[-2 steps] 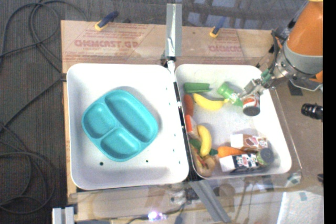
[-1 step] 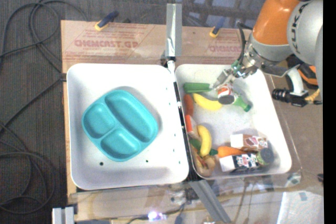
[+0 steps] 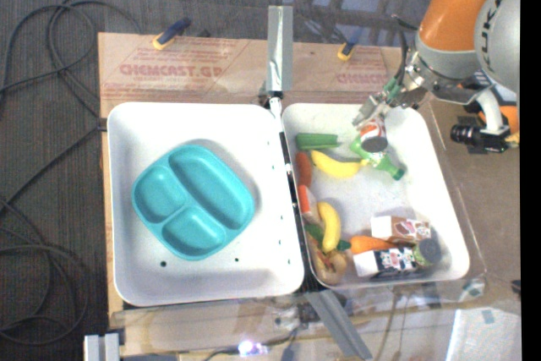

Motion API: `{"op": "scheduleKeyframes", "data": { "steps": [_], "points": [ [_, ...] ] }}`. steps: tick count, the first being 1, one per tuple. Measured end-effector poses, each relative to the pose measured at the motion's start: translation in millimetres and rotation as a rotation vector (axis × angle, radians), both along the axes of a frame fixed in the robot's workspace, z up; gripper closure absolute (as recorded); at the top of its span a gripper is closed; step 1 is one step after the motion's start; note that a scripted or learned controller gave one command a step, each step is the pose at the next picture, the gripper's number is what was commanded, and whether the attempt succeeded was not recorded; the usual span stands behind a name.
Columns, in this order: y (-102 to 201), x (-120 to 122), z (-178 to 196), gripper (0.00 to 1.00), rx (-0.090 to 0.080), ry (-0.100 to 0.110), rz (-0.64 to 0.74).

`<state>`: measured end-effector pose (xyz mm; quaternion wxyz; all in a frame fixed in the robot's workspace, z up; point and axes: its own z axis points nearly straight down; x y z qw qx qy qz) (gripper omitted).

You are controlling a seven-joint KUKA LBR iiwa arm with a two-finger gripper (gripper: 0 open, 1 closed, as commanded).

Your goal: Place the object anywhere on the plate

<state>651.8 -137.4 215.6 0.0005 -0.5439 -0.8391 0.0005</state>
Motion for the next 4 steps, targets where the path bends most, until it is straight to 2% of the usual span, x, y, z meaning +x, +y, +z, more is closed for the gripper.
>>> {"op": "scheduleKeyframes", "data": {
  "steps": [1, 2, 3, 4],
  "points": [
    [81, 14, -36, 1.00, 0.000, 0.004, -0.028],
    [154, 18, -31, 1.00, -0.004, -0.006, -0.064],
    [237, -4, -8, 1.00, -0.002, 0.004, -0.055],
    [179, -19, 53, 1.00, -0.006, 0.003, -0.339]
  ]
}}
